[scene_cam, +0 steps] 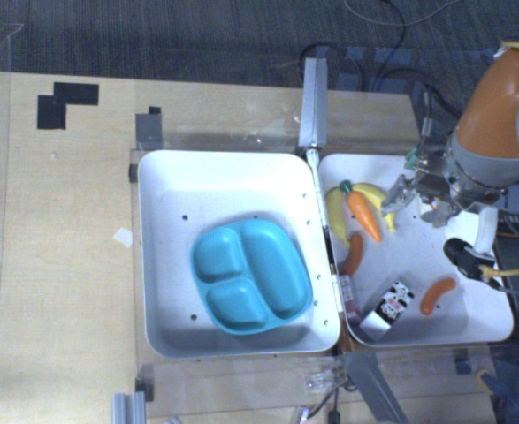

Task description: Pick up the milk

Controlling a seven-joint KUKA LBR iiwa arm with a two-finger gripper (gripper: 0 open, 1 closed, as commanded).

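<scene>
The milk (393, 306) is a small carton with black and white cow patches. It lies on its side near the front edge of the right bin (480, 325). My gripper (418, 205) hangs over the back middle of that bin, well behind the carton and apart from it. It is open, with nothing between its fingers. The grey arm with its orange band (498, 104) comes in from the right.
In the right bin, a carrot (363, 215) lies over a banana (337, 212) at the back left. One sausage (354, 253) lies left of the milk, and another sausage (437, 295) lies right of it. The left bin (166, 237) holds a blue divided plate (250, 275).
</scene>
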